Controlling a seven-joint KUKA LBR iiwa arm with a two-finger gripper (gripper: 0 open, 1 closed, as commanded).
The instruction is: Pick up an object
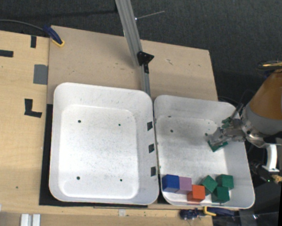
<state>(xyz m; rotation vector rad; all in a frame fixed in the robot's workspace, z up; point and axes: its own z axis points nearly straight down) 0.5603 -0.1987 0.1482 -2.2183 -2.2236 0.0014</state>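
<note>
The gripper (218, 141) is at the right side of the frame, over the right bin (191, 115). A small green block (217, 146) sits right at its tip, tilted, with its long side running from lower left to upper right. It looks pinched between the fingers, but the view is too blurry to be sure. The block is near the bin's right wall. More blocks huddle in the bin's lower right corner: blue (171, 182), purple (185, 184), orange (197, 192) and three green ones (221, 187). The left bin (102, 98) has lots of open floor.
</note>
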